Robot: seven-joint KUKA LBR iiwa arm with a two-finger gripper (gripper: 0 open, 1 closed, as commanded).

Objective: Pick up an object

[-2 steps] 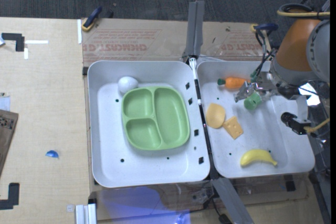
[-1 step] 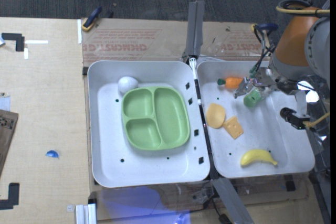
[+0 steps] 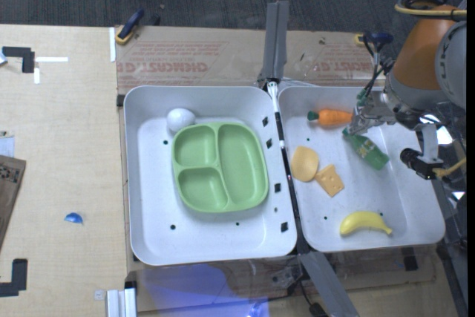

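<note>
Gripper point(image 3: 361, 122) sits low over the right bin point(image 3: 415, 230), near its back, w/ tip right at the green bottle point(image 3: 368, 149) and just beside the carrot point(image 3: 331, 116). Can't tell its state; nothing visibly held. Same bin, toward front: yellow chip-shaped piece point(image 3: 304, 163) touching a cheese wedge point(image 3: 330, 180), banana point(image 3: 364, 223) nearest the front. Left bin point(image 3: 148, 234) has a green divided plate point(image 3: 220, 166) w/ a white ball point(image 3: 179, 117) at its back-left corner.

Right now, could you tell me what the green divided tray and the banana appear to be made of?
Green divided tray: probably moulded plastic, matte, judging by its even colour and rounded compartment walls. Banana: likely a plastic toy, smooth and uniformly yellow with a faint sheen, though real fruit cannot be excluded.
</note>
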